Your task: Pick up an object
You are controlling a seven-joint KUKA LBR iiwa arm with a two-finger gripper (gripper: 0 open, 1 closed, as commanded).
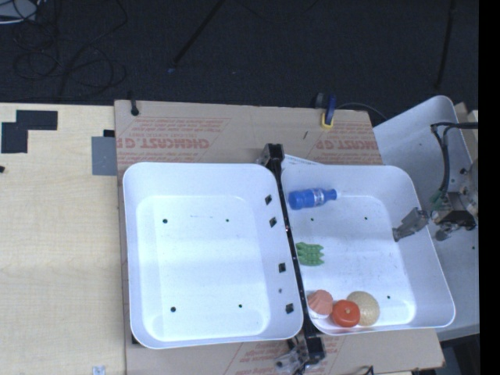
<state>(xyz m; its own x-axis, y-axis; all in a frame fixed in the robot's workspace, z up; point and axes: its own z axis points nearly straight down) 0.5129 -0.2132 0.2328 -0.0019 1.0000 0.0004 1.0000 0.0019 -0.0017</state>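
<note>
Wooden desk (pixel 55 233) carries two white bins on cardboard. Right bin (pixel 422 201): red cap (pixel 346 313), tan disc (pixel 365 305), pink piece (pixel 320 301) at near corner; green toy (pixel 309 254) mid-left; blue bottle (pixel 312 198) far side. Gripper (pixel 426 223) over right rim, jaws state unclear, nothing seen between them.

Light over my bench was even and fairly bright, from above. White bins (pixel 203 256) nearly blown out, left floor washed pale, little surface detail kept. Shadows soft: faint grey along inner walls, darker strip at centre divider (pixel 285 241). Far floor beyond cardboard (pixel 234 131) stayed dark, cables barely readable. Blue bottle (pixel 311 198) showed small highlight. Picture slightly soft overall, low resolution; small objects near right corner smeared at edges. My claw (pixel 426 223) looked blurry, detail lost. No clear bending at edges.
</note>
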